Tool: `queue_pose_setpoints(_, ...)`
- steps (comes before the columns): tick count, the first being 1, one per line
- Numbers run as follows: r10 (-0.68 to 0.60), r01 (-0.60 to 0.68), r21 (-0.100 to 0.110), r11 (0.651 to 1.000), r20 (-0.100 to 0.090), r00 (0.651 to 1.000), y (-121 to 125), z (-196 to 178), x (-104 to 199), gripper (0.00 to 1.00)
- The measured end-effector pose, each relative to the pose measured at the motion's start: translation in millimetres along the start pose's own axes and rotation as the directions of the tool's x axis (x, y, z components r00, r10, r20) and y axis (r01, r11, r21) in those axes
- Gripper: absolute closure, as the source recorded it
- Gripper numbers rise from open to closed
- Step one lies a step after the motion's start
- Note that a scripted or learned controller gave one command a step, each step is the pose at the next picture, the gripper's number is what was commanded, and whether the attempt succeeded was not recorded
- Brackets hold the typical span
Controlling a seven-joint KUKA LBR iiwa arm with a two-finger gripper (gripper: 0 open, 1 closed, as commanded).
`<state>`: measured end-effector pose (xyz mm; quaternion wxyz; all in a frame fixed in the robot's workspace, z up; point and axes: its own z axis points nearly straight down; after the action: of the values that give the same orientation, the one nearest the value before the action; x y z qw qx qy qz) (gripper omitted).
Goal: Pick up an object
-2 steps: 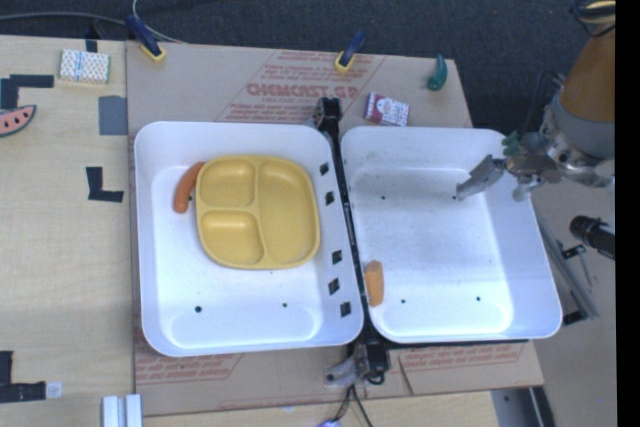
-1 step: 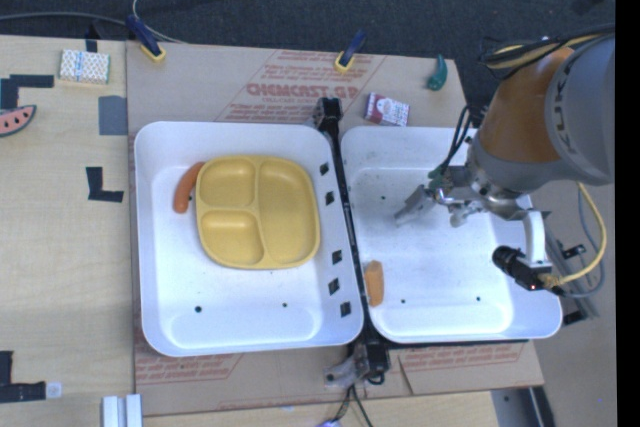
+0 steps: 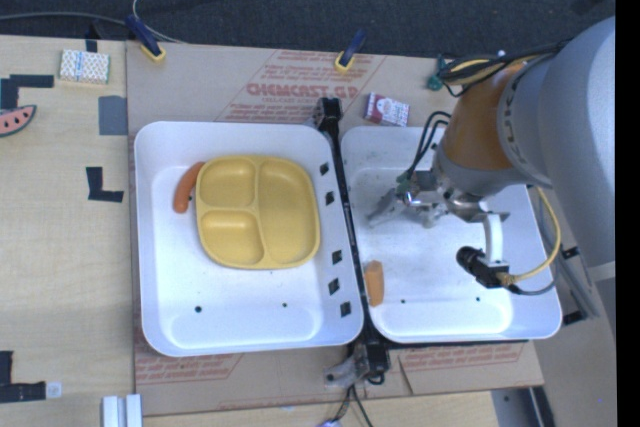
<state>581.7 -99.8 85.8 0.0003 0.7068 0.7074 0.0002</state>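
A small orange-brown piece point(image 3: 374, 282) lies at the lower left of the right bin point(image 3: 450, 305), close to the wall between the bins. My gripper point(image 3: 385, 208) hangs low over the upper left part of that bin, pointing left, roughly a hand's width above the piece in the view. I see nothing held in it. In the left bin point(image 3: 240, 327) a yellow divided plate point(image 3: 258, 211) lies flat, with an orange sausage-shaped object point(image 3: 185, 187) against its left rim.
The grey arm with its orange band point(image 3: 480, 130) covers the right bin's upper right. A black connector with a yellow cable point(image 3: 485, 267) hangs off the wrist. A small red and white packet point(image 3: 385, 109) lies on the cardboard behind the bins.
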Motion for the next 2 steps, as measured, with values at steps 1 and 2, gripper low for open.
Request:
queue_pose_setpoints(1,0.000,0.000,-0.002,1.000,0.002,1.000,0.3,-9.6,-0.8,1.00)
queue_pose_setpoints(2,0.000,0.000,-0.002,1.000,0.002,1.000,0.3,-9.5,-0.7,0.00)
